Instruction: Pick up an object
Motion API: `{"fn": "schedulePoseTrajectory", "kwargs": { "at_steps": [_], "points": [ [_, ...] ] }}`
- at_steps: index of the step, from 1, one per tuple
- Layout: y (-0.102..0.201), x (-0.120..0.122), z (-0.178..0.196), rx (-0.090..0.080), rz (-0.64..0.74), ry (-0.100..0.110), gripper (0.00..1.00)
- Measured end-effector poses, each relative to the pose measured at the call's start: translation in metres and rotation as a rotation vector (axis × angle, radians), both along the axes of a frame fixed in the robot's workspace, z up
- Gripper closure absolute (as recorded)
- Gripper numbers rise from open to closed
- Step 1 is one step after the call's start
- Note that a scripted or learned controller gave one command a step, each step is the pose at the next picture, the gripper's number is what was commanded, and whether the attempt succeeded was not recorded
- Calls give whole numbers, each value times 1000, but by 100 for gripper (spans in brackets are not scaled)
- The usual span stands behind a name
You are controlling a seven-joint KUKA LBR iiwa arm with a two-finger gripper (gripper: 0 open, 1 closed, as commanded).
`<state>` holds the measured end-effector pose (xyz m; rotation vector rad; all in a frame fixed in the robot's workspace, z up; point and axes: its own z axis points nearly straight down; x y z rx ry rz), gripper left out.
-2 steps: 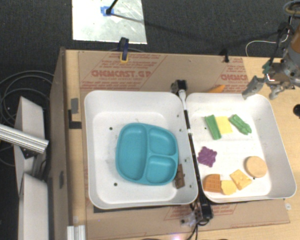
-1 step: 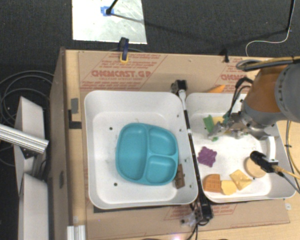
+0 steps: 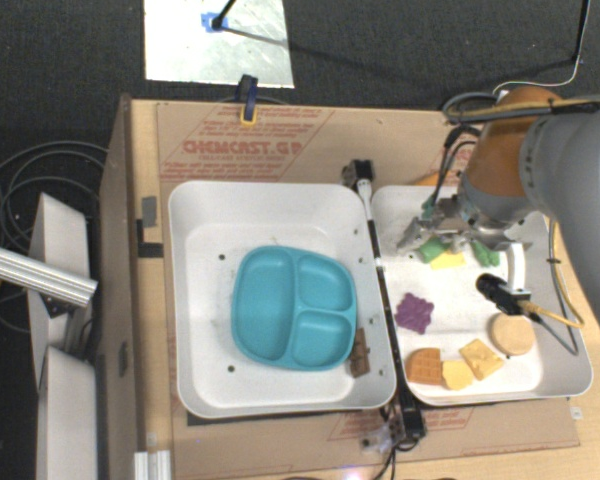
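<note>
Two white bins are set side by side on the counter, the arm lowered over the right bin [image 3: 570,368].

The gripper [image 3: 450,236] is seen just above a yellow-green block [image 3: 446,260] near the bin's far side; whether its fingers are apart or together cannot be told. A purple piece [image 3: 414,312] lies nearer the middle; a blue divided plate [image 3: 293,307] sits in the left bin [image 3: 195,268].

Cardboard-topped bench [image 3: 280,138] under two white bins [image 3: 195,268]

Overhead slanted view of both bins [image 3: 280,203]
</note>
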<state>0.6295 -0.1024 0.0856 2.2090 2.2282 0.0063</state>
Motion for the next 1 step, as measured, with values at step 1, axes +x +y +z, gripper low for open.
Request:
{"fn": "schedulePoseTrajectory", "kwargs": {
  "at_steps": [1],
  "points": [
    [-2, -2, -1, 0, -5, 3, 0]
  ]
}}
